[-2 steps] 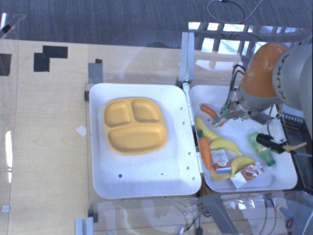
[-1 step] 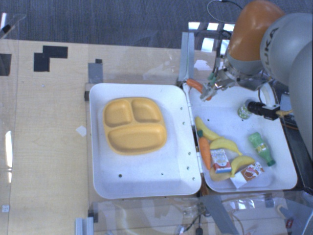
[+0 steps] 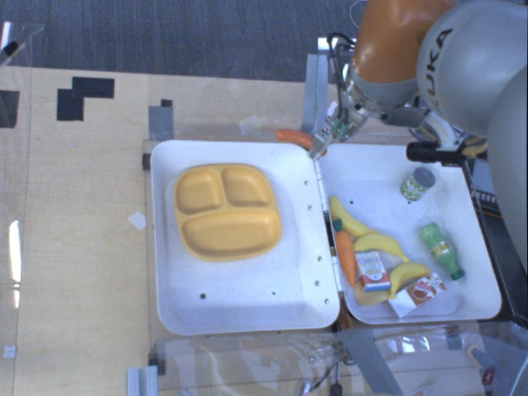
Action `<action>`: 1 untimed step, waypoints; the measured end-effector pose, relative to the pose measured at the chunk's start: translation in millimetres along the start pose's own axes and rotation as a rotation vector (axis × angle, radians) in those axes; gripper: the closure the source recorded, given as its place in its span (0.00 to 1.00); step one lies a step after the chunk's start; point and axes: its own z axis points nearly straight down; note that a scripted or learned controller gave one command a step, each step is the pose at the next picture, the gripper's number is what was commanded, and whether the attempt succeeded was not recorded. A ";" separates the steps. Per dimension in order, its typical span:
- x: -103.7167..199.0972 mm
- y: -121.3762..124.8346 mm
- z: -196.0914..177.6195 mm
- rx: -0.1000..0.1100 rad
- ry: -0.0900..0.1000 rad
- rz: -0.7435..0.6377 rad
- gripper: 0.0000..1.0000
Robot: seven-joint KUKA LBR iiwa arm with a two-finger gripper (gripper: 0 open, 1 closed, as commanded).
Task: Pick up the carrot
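My jaws hang at the upper middle of the frame, over the top rim where the two bins meet; I cannot tell whether they are clenched or released. Just at their tip, to the left, lies an orange piece (image 3: 294,138) on the rim of the left bin (image 3: 165,246), possibly a carrot. A clearer carrot (image 3: 347,258) lies in the right bin (image 3: 483,287) against its left wall, beside a banana (image 3: 351,221). I judge the pick unproven: nothing is plainly held and lifted.
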 end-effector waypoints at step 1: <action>64.1 25.3 40.9 0.002 0.003 -0.213 1.00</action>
